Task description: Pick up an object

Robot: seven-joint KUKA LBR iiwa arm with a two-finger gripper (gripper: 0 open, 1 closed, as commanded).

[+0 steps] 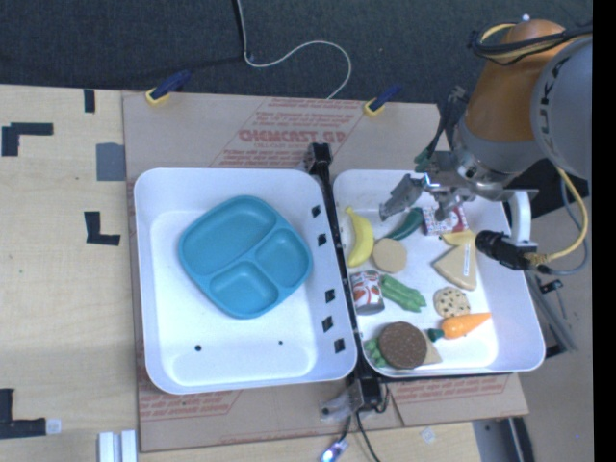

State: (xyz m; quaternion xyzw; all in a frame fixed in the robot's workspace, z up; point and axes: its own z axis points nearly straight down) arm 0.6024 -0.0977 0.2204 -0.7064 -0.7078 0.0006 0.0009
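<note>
My gripper (420,210) hangs over the back of the right bin (515,349), its fingers spread open with nothing between them. Just below it lie a dark green piece (409,226) and a red-and-white packet (440,222). Toy food fills the bin: a banana (359,239), a round tan biscuit (390,255), a small can (367,292), a green pod (403,294), a cheese wedge (459,268), a chip cookie (449,302), a carrot (466,324) and a brown patty (401,345).
A blue divided plate (245,255) lies in the left bin (173,354). A black divider with clips (332,258) runs between the bins. The grey arm with its orange band (510,85) enters from the upper right, with cables (539,253) over the right bin's edge.
</note>
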